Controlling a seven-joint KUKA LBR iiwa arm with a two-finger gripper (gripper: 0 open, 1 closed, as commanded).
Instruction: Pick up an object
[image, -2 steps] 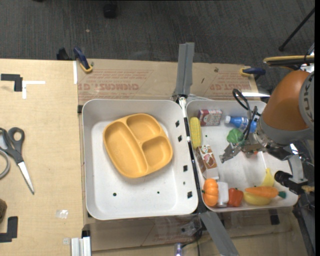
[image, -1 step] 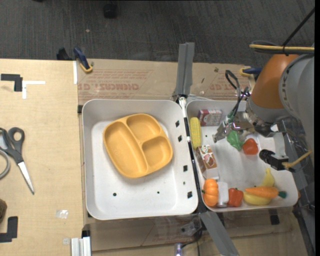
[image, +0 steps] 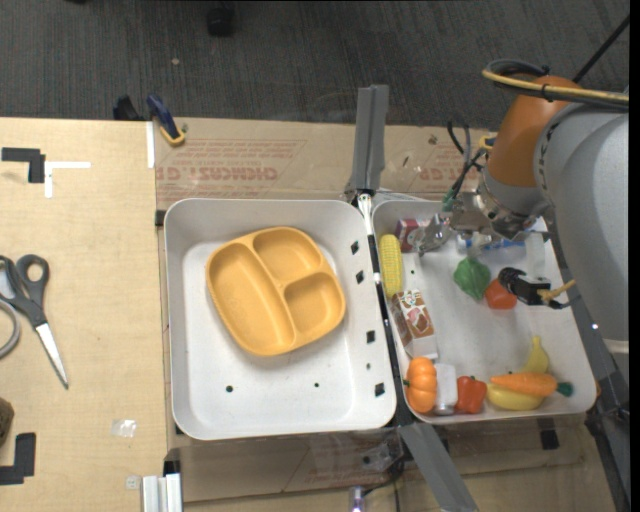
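My gripper hangs low over the far end of the right bin, under the orange-banded wrist. Just left of it lies a small red can. A green pepper and a red-orange tomato lie just in front of it. A corn cob and a brown snack bar lie along the bin's left wall. At the near end are an orange pumpkin, a red block, a carrot and a banana.
The left bin holds a yellow divided plate. A grey divider bar rises between the bins at the back. Scissors lie on the wooden bench at far left. The arm's bulk covers the right bin's far right corner.
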